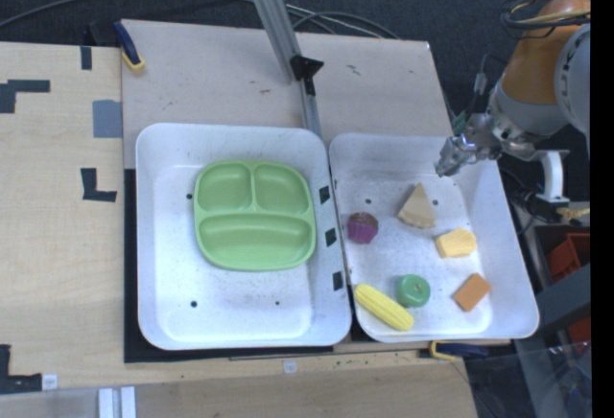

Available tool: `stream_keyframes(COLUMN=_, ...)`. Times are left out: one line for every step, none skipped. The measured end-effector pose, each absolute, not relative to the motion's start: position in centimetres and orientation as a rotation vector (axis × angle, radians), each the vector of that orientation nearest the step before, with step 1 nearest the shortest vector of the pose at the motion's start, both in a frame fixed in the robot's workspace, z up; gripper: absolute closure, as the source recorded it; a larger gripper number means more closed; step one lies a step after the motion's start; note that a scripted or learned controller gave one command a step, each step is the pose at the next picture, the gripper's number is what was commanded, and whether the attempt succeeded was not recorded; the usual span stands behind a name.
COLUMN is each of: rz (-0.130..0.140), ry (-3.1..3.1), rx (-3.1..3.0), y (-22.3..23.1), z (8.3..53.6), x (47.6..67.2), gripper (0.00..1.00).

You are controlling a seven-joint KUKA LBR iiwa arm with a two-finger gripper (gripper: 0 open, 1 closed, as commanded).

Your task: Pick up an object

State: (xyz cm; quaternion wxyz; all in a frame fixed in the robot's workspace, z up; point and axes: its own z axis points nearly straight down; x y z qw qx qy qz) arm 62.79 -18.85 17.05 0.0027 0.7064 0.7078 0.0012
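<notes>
Nothing was held yet: the approach step looked in hand, and the gripper [451, 160] would need to descend over a chosen piece, likeliest the nearby tan wedge [418, 208] in the right bin [508, 243]. The arm [537, 71] reached in from the right, wrist angled down over the bin's far right edge.

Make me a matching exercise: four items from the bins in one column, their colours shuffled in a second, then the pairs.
Things:
1. tray
2. corn
3. block near the right bin's front right corner
4. round item left of the wedge

Colours:
A. orange
B. purple
C. green
D. yellow

Pairs: 1-C, 2-D, 3-A, 4-B
</notes>
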Motion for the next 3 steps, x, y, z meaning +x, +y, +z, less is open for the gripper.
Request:
stream_keyframes(rz=0.003, ry=2.22, rx=2.216, y=-18.8, z=22.4, x=62.9, gripper=1.0)
stream_keyframes(rz=0.002, ry=2.222, rx=2.217, y=-18.8, z=25.6, x=63.0, gripper=1.0)
stream_keyframes(rz=0.0, ry=2.228, rx=2.217, y=-13.9, z=26.0, x=61.5, gripper=1.0)
